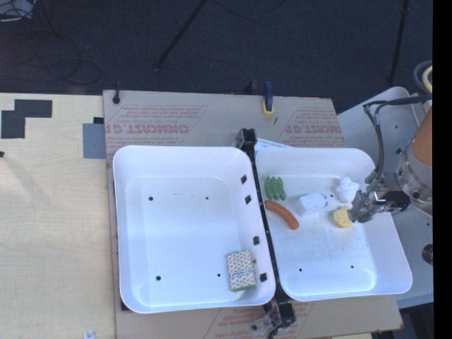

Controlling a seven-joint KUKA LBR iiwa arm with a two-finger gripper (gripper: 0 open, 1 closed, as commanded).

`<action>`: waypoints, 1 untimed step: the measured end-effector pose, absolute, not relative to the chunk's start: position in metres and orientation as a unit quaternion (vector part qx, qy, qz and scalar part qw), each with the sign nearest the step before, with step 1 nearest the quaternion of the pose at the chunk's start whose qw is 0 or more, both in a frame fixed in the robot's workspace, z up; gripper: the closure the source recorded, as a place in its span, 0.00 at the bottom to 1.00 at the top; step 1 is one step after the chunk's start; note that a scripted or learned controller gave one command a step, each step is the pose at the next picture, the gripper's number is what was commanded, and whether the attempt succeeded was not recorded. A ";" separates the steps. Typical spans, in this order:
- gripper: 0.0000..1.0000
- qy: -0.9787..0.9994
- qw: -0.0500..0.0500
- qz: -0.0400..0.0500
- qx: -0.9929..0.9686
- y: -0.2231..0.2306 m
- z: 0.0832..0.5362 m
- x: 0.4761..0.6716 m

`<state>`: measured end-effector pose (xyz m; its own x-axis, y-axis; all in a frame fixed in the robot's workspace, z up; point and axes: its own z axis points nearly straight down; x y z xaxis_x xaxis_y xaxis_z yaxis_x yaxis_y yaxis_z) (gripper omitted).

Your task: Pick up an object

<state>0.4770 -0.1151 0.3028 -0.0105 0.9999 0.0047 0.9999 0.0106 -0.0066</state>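
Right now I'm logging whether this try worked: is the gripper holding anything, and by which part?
It cannot be told. The gripper sits at the yellow object in the right bin, but no grasp is visible.

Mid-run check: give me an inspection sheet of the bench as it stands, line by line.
Surface: two white bins side by side on a cardboard sheet.
Job's things: right bin holds a green piece, an orange sausage-shaped piece, a small white block, a white lump and a yellow piece.
Clutter: left bin holds a patterned box near its front right corner.
Grippers: gripper low at the right bin's right side, beside the yellow piece; grasp not visible.
Cables: dark cable looping above the wrist.
Surroundings: dark floor behind, pale table at left.
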 end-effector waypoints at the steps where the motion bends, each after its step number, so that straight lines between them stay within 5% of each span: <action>1: 1.00 -0.706 0.001 0.002 -0.708 -0.162 0.331 0.476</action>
<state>0.4762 -0.1623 0.3313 0.0025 1.0000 -0.0014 1.0000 -0.0025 -0.0038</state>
